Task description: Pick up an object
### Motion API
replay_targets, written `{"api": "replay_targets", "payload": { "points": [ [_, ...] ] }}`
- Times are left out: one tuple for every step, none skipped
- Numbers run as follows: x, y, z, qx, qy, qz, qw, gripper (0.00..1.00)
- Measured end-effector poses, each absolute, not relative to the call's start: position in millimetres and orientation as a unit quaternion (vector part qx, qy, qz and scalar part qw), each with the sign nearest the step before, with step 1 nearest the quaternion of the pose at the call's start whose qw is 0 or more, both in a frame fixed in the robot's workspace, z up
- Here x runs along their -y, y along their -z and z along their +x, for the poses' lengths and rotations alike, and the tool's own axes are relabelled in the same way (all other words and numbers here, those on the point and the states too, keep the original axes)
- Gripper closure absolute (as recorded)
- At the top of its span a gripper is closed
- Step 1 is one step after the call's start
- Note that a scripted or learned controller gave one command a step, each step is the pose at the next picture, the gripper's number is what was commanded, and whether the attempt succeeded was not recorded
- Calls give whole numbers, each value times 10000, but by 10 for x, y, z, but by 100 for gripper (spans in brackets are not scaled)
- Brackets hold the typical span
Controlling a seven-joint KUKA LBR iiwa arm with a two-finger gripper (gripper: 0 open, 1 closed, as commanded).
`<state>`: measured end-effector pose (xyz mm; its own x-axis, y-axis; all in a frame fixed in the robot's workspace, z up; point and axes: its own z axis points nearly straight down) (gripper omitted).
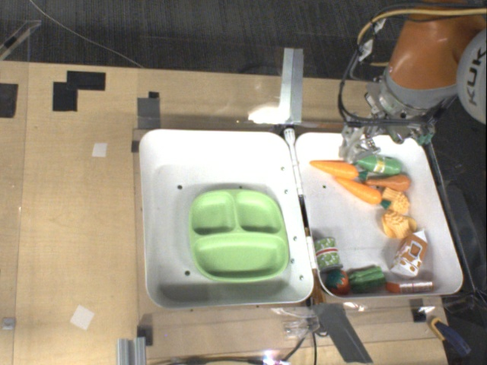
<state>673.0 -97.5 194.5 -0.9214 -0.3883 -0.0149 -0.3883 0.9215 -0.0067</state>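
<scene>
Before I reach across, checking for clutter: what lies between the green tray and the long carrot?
In the camera view, bare white bin floor, then the wall where both bins meet, separate the green tray from the long carrot.

Grey arm (473,67) with glossy orange band (426,52), black and yellow cables (364,40) looping alongside, small metallic gripper (364,144) below.

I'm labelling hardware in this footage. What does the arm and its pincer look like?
The arm has a rounded orange band above a grey metallic wrist, with black and yellow cables looping alongside. The pincer is small, pale metal, above the right bin.
</scene>
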Motion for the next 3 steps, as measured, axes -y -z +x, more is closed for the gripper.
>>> {"api": "replay_targets", "payload": {
  "points": [
    [957, -2019, 6744, -9801, 6, -1982, 92, 100],
    [945, -2128, 6771, -9801, 8, -1981, 132, 100],
    [934, -2238, 6797, -9801, 10, -1980, 172, 100]
  ]
}}
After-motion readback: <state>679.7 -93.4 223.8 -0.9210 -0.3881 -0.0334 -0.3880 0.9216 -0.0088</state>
